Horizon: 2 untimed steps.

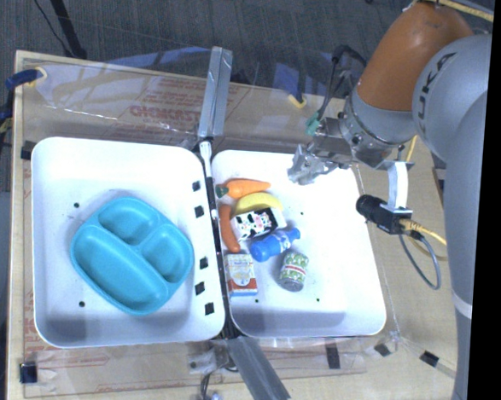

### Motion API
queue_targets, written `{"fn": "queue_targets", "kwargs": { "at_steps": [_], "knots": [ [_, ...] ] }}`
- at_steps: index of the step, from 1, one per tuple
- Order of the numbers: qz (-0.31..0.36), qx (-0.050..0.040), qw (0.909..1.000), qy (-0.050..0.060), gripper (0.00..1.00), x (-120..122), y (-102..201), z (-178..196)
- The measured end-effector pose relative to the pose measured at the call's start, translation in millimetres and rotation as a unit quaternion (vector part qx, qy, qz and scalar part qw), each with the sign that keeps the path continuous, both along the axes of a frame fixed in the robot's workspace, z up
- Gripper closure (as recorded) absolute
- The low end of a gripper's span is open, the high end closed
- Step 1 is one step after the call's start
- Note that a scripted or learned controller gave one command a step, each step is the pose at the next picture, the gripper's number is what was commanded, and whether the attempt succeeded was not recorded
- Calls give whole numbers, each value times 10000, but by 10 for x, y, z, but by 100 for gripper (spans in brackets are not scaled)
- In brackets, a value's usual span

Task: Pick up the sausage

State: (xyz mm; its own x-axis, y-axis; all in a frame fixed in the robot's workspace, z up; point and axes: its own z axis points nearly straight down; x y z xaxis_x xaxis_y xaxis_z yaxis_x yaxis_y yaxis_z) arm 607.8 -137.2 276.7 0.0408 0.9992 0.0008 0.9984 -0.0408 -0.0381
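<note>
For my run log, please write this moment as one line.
gripper: above right bin far edge, holds nothing | sausage: in right bin, by divider, untouched | blue tray: left bin

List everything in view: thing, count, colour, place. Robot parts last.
Bins: two, white, side by side on the bench.
Divided plate: one, blue, left bin.
Carrot: one, orange, right bin, top of the pile.
Banana: one, yellow, under the carrot.
Sausage: one, reddish-orange, along right bin's left wall.
Bottle: one, blue, pile's right side.
Can: one, green-labelled, right bin middle.
Carton: one, white and red, right bin near-left.
Gripper: one, grey, above right bin's far edge.
</note>
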Motion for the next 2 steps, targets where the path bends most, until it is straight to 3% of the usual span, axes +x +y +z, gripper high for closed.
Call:
{"fn": "queue_targets", "kwargs": {
  "at_steps": [1, 2],
  "knots": [
    [32, 2, 10000, 38, 100, 7, 5, 60],
    [-557, -24, 9983, -147, 100, 22, 90, -81]
  ]
}}
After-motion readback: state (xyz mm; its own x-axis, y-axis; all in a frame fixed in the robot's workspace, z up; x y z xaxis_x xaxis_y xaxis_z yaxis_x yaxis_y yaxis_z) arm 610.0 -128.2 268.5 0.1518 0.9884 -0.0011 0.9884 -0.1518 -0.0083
